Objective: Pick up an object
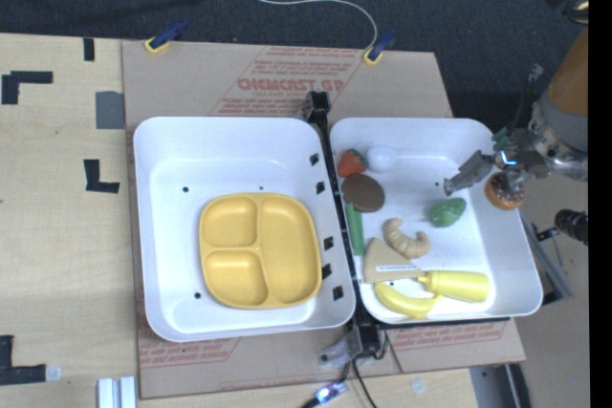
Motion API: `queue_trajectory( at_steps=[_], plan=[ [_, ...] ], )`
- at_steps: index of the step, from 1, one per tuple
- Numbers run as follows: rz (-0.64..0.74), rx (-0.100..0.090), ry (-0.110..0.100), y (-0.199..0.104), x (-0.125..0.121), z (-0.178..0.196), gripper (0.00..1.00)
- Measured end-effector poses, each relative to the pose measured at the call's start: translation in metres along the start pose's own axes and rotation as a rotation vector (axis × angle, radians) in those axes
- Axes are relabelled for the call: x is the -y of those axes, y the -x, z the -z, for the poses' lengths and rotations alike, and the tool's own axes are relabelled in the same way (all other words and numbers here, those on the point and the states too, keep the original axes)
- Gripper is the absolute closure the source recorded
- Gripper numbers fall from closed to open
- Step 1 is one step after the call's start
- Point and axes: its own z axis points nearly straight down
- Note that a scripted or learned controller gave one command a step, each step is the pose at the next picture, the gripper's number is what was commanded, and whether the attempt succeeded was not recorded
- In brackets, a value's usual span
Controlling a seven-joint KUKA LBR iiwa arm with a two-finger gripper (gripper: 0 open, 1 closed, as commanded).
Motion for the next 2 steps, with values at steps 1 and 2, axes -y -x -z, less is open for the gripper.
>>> queue_trajectory(
  at_steps=[1,2],
  plan=[
    [0.004,0.003,0.012,0.000,-0.002,0.007,0.00],
    [0.004,0.002,0.007,0.000,-0.012,-0.051,0.00]
  ],
)
